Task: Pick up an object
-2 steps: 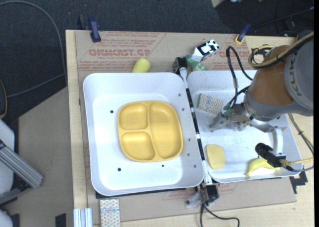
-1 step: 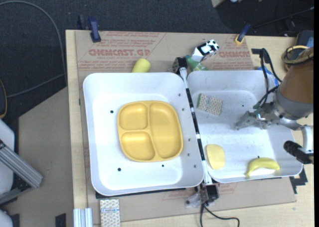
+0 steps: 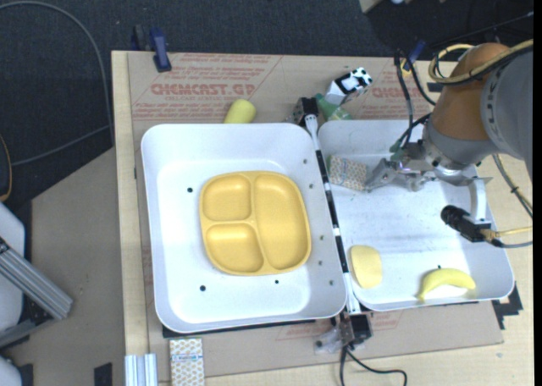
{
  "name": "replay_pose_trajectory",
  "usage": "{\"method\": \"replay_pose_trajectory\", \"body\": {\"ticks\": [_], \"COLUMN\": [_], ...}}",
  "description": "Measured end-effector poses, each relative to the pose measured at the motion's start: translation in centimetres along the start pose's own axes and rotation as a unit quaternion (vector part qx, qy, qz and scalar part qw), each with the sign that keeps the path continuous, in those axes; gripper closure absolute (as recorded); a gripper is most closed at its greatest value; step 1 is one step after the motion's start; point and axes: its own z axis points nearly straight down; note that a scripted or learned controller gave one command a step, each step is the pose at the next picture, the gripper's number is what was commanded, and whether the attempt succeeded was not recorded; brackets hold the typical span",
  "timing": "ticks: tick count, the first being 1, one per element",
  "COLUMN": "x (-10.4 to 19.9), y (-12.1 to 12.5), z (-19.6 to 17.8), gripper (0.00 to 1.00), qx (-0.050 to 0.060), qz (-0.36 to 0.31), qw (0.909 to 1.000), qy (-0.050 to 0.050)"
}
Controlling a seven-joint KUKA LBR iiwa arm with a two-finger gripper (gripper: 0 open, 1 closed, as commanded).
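The right bin (image 3: 500,270) holds three things. A speckled tan square (image 3: 345,171) lies at its upper left, a pale yellow flat piece (image 3: 366,266) near the front left, and a small yellow banana (image 3: 446,283) at the front right. My gripper (image 3: 383,174) is low in the upper part of this bin, pointing left, its tip just right of the tan square. I see nothing held in it. The grey arm with its orange band (image 3: 474,67) comes in from the upper right.
In the left bin (image 3: 161,206) lies a yellow divided plate (image 3: 254,222). Behind the bins on the board are a yellow object (image 3: 240,111), a black, white and green item (image 3: 339,95) and a blue clamp (image 3: 158,48). A black cable plug (image 3: 461,222) hangs over the right bin.
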Motion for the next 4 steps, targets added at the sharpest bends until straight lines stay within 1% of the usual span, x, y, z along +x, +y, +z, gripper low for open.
{"method": "replay_pose_trajectory", "body": {"ticks": [1, 2, 3, 4], "x": [-6.6, 0.1, 6.2, 6.9], "y": [4.5, -10.3, -5.9, -1.2], "z": [-0.2, -1.6, -10.0, -10.0], "gripper": [0.0, 0.0, 0.0, 0.0], "qx": [0.0, 0.002, 0.0, 0.0], "qz": [0.001, 0.001, 0.0, 0.0], "qw": [1.0, 1.0, 1.0, 1.0], "qy": [-0.001, 0.001, 0.0, 0.0]}}
